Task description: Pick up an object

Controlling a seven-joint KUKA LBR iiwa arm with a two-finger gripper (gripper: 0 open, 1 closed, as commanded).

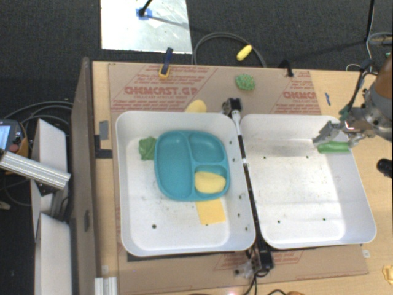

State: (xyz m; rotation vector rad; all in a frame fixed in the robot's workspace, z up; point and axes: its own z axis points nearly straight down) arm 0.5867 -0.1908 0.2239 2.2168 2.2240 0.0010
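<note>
At 3 o'clock edge of right bin (pixel 307 189), gripper (pixel 334 137) seen low over rim; green object (pixel 333 147) lies just beneath, fingers' state cannot be told. Left bin (pixel 132 183) occupied by teal divided plate (pixel 184 165), yellow lump (pixel 209 181) held in plate's 5 o'clock compartment.

A slim, pale green, stick-shaped plastic object (pixel 334 147) lies nearly level directly beneath the gripper (pixel 328 135), touching its fingertips, over the right white bin's (pixel 307 226) far right rim.
</note>
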